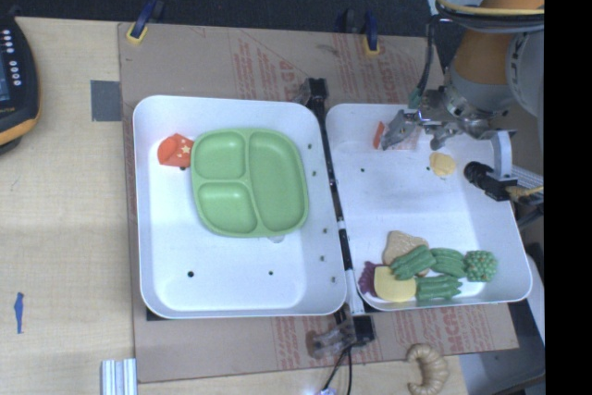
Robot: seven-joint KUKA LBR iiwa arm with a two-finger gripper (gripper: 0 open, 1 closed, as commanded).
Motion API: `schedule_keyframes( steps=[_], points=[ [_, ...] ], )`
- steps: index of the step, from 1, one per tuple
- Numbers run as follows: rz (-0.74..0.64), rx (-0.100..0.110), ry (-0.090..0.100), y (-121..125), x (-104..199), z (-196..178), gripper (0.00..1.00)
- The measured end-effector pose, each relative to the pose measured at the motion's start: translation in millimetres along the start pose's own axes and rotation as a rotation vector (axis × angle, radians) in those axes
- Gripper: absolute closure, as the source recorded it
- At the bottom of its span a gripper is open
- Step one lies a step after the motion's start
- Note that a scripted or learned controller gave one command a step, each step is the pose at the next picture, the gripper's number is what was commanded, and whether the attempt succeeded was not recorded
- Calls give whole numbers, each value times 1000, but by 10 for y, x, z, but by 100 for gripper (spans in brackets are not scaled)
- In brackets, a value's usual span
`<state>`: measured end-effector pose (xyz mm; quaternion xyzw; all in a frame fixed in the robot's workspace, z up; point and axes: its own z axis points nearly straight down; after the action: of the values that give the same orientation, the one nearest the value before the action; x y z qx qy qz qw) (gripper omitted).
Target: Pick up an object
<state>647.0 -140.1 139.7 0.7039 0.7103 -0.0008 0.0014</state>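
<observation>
Hovering my gripper (403,132) over the right bin (407,199), fingers apart around nothing, beside an orange piece (378,136); pick not yet made.

Two white bins — left bin (157,291), right bin (407,199). Left bin: 1 green divided plate (250,182) w/ 3 compartments, plus 1 red item (174,150) w/ a yellow star at the plate's left edge. Right bin: 1 small yellow piece (443,165), 1 small orange-red piece (378,136) by the gripper (418,130), and a front-corner pile — 1 tan piece (401,244), 1 yellow piece (394,285), approx. 3 green veg pieces (442,265), 1 dark purple bit (368,276). On the bench: 3 clamps (144,18) along the far edge, 1 tan curled item (429,367) at front. 1 arm (490,42), 1 gripper.
</observation>
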Motion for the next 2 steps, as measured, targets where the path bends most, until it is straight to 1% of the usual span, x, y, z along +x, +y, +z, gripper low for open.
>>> schedule_keyframes(
  steps=[1,2],
  points=[
    [1,8,3,87,57,479,0],
    [6,3,2,94,-70,472,0]
  ],
)
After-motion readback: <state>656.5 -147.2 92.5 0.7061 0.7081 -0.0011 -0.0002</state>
